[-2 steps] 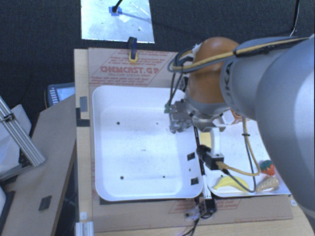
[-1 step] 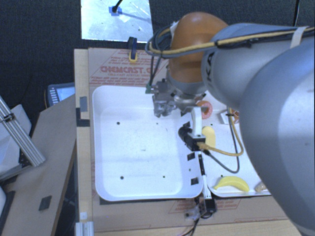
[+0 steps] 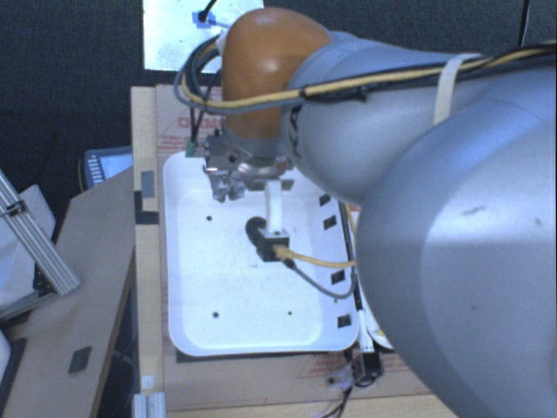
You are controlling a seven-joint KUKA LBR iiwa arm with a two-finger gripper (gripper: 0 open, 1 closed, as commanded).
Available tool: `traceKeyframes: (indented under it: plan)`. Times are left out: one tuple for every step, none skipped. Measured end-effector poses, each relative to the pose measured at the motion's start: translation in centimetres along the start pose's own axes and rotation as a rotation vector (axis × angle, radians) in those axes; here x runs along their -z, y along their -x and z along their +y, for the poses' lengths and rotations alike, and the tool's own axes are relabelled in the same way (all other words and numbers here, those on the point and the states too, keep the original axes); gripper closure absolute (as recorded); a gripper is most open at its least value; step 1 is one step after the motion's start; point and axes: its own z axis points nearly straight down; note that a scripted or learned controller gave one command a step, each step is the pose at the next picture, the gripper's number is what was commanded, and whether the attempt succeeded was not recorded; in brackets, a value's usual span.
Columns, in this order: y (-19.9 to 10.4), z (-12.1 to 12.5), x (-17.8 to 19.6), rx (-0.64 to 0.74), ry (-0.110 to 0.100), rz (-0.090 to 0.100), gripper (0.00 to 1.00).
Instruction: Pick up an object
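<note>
Dark cloth backs the scene, and a pale wooden counter (image 3: 148, 320) runs across the lower left. Where an object to pick lies you cannot tell: the bulky grey arm (image 3: 452, 233) hides the right bin. The gripper (image 3: 228, 185) hangs over the 12 o'clock end of the shallow white plastic bin (image 3: 200, 320), close to that bin's floor. You cannot tell whether it is released or clenched, and nothing shows in its grasp. Directly above it, towards 12 o'clock, sits the rounded orange band (image 3: 261, 68) of the wrist. From there the arm fills the frame from 1 o'clock round to 5 o'clock. Small black clips (image 3: 331, 225) line the bin's 3 o'clock rim. At 12 o'clock of the frame, a pale square sheet (image 3: 174, 24) lies against the dark cloth. At 9 o'clock, a ribbed aluminium bar (image 3: 39, 251) lies slanted beside the counter.
</note>
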Motion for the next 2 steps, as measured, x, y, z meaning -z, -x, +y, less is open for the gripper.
traceKeyframes:
  plan:
    - [0.7, 0.0, -0.1, -0.008, -0.003, -0.005, 0.0]
    - [0.6, 0.1, 1.0, -0.003, -0.001, -0.004, 1.0]
